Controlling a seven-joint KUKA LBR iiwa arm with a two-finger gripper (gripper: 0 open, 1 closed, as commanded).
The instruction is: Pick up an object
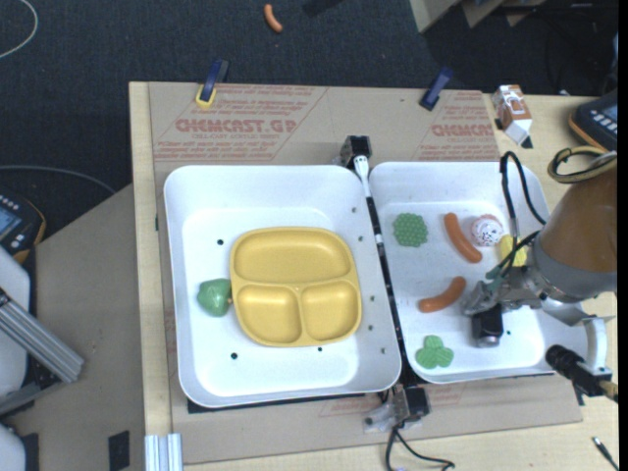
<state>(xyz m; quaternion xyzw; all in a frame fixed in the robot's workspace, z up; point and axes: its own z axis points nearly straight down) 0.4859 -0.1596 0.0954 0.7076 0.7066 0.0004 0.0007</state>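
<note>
My gripper (483,300) is low in the right bin (520,366), at its right side, with the grey arm and its orange band coming in from the right. Just left of the gripper lies an orange sausage (442,295), its right end close to the gripper tip. A second orange sausage (463,237) lies further back, next to a pink-and-white ball (486,230). A round green piece (410,230) sits at the back left of this bin. A leafy green piece (433,353) lies near the front.
The left bin (196,204) holds a yellow divided plate (294,285) with a green lump (214,295) against its left edge. A black divider clip (355,150) sits between the bins at the back. Small items lie on the bench at the far right.
</note>
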